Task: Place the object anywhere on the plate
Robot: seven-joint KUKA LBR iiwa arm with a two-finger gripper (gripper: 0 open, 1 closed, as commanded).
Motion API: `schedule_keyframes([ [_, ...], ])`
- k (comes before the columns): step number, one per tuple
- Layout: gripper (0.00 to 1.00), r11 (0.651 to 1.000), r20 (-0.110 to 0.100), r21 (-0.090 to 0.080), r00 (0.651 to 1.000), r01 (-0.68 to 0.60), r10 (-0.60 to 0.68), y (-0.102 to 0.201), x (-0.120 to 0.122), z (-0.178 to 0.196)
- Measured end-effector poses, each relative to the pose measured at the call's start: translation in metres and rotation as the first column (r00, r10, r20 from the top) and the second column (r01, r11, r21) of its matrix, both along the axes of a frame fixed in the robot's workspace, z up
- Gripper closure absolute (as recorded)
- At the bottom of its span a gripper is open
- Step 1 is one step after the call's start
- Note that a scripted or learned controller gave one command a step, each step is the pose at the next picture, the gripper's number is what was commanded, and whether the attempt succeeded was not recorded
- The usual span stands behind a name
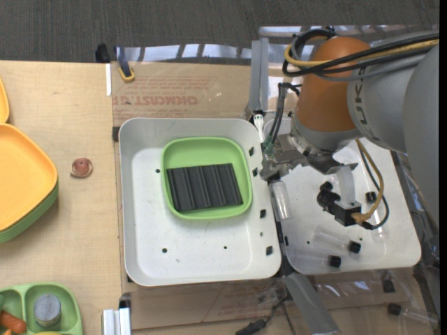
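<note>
Here the near part of the counter [77,222] carries a small compartment tray [31,313] at the lower left and a stack of orange plates [24,180] at the left edge. Further in, the left bin [140,257] holds the green plate [206,180], and a dark ribbed object [204,187] already lies flat in the plate's well. The right bin [391,250] beside it holds small dark bits and what looks like a clear tube [279,201] against the shared wall.

By my reading, the placing itself is done or nearly done, and the next move calls for the arm to draw clear without brushing the plate.

The arm [335,96] leans over the right bin, its wrist pointing down near the divide. The tool [279,162] sits just right of the plate, apart from the object; whether it is wide or narrow cannot be told.
</note>
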State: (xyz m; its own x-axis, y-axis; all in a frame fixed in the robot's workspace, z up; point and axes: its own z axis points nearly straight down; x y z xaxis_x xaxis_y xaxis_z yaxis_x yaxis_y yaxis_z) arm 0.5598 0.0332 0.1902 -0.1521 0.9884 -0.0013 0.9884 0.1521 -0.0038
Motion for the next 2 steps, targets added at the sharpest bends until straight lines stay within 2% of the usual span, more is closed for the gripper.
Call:
schedule_keyframes([
  [1,0.0,1.0,0.0,0.0,1.0,0.0,0.0,0.0,0.0,0.0],
  [2,0.0,0.999,0.002,0.0,0.999,0.052,-0.052,-0.053,0.021,0.0],
])
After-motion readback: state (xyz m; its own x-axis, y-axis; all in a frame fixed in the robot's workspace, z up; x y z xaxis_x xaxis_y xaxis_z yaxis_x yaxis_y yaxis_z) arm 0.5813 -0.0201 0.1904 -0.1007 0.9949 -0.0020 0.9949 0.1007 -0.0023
